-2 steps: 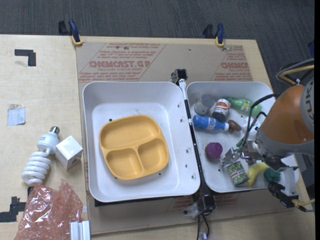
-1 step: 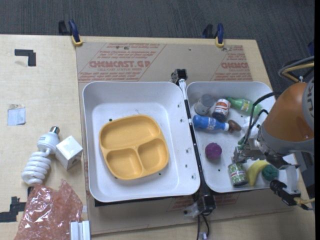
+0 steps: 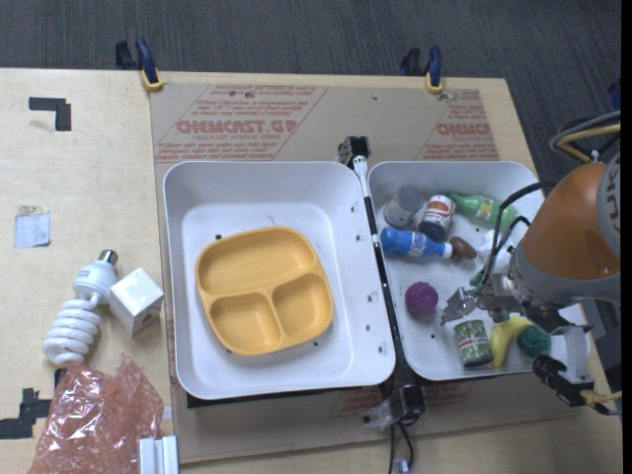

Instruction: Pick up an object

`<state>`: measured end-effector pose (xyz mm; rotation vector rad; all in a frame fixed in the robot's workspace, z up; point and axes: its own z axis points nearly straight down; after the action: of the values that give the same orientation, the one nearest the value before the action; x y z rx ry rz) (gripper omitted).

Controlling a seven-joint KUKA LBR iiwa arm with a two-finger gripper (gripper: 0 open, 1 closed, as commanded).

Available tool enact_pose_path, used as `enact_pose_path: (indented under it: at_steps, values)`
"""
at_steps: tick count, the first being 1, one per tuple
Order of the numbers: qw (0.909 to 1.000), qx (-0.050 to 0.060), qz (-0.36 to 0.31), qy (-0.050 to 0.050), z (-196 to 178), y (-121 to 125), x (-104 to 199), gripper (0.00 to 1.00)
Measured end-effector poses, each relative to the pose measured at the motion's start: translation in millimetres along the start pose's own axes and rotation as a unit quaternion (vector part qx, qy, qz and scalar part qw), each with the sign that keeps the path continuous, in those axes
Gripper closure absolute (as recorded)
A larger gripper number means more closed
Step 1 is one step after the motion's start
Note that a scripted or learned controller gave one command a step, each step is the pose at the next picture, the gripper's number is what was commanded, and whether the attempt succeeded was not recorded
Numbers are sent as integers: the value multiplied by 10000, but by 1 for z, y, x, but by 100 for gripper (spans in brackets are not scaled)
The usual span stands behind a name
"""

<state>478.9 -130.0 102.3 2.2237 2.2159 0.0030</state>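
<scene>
Down in the right bin, the gripper hangs with fingers spread, pinching nothing, a purple ball just left and a small can just below.

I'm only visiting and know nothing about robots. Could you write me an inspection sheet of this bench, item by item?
Surface: pale bench bearing a brown board held by clamps.
Job's things: right bin holds a blue bottle, purple ball, green bottle, small can, banana.
Clutter: left bin holds a yellow divided tray; spiral bulb, white cube, pink plastic wrap on the bench.
Grippers: gripper low in the right bin beside the purple ball.
Cables: black cable by the arm.
Surroundings: grey carpet.
</scene>
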Motion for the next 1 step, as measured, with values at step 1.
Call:
enact_pose_path:
  at_steps: [1]
  values:
    - [10000, -14, 8, -3, -10, 1, 0, 100]
